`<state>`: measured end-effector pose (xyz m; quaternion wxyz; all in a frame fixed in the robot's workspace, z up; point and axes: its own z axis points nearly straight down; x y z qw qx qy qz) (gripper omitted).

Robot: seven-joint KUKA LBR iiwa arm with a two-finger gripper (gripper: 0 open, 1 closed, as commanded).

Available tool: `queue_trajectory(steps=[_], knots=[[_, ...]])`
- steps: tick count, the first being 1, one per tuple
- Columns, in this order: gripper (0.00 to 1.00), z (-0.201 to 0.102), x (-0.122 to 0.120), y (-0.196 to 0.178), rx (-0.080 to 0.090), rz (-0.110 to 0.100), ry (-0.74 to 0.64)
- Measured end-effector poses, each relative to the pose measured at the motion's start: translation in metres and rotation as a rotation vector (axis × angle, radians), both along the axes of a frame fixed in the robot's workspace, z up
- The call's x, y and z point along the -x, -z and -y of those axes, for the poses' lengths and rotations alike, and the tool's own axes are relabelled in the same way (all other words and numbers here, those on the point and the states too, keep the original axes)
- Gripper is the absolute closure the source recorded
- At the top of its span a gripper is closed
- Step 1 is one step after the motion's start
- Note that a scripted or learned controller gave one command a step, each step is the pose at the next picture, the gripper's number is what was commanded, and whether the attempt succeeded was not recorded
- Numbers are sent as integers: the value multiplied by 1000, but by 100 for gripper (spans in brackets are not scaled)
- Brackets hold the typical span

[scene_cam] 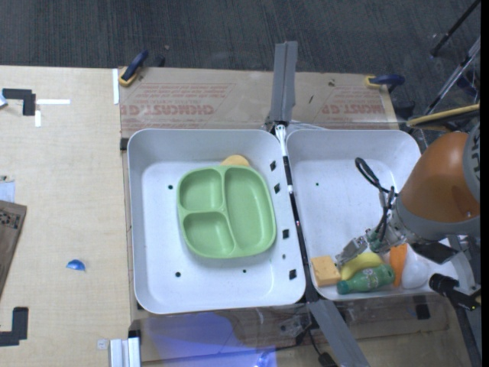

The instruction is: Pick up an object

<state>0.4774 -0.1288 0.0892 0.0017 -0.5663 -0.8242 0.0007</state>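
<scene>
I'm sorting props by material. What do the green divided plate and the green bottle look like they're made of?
Green divided plate: likely moulded plastic, matte pastel finish, with soft rounded compartment ridges. Green bottle: probably glossy plastic, judging by a bright highlight on its side, though it is small and partly hidden, so this is uncertain.

The grey KUKA arm with its orange band (445, 178) reaches in from the right edge and bends downward and to the left. Its two-finger metal gripper (353, 249) hangs low (fingertips pointing down-left), with the wrist tilted at a slant.
</scene>
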Motion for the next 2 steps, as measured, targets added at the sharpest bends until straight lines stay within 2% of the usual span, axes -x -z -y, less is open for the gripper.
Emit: queue_trajectory(steps=[1, 2], knots=[[0, 46, 0, -14, -1, 2, -319], [0, -15, 0, 0, -1, 0, -109]])
